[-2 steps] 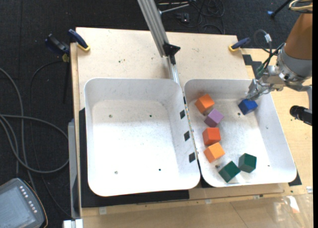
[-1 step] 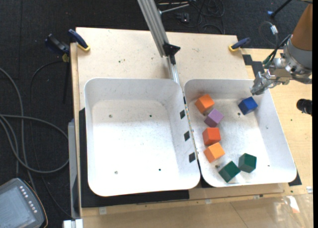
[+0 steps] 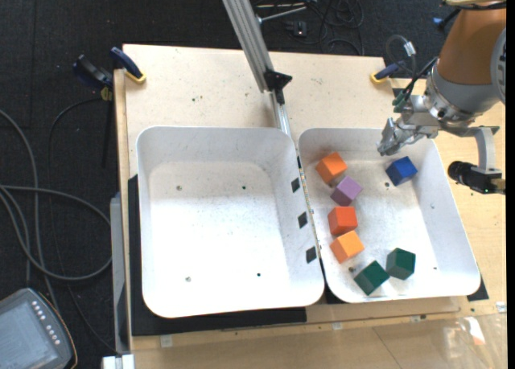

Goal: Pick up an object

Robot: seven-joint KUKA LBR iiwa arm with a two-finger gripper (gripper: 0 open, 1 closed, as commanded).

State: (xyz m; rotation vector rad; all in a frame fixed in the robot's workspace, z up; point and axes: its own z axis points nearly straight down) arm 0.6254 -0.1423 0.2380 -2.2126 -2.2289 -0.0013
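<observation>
Blue cube (image 3: 401, 170) sits in the right-hand bin (image 3: 457, 223), near its far right wall and apart from the other blocks. It looks the likeliest target, being closest to the gripper (image 3: 389, 144), which hangs just up and to the left of it in the camera view, near the bin's far edge. So the coming move would be a short shift toward the near-right and then down. The cube lies slightly turned against the bin walls and has no long axis to line up with. Whether the claw is spread or closed I cannot tell at this size; nothing shows between its tips. Farther left run an orange cube (image 3: 331, 168), a purple cube (image 3: 347, 190), a red-orange cube (image 3: 343, 219), another orange block (image 3: 348, 245) and two dark green cubes (image 3: 386, 271).
</observation>
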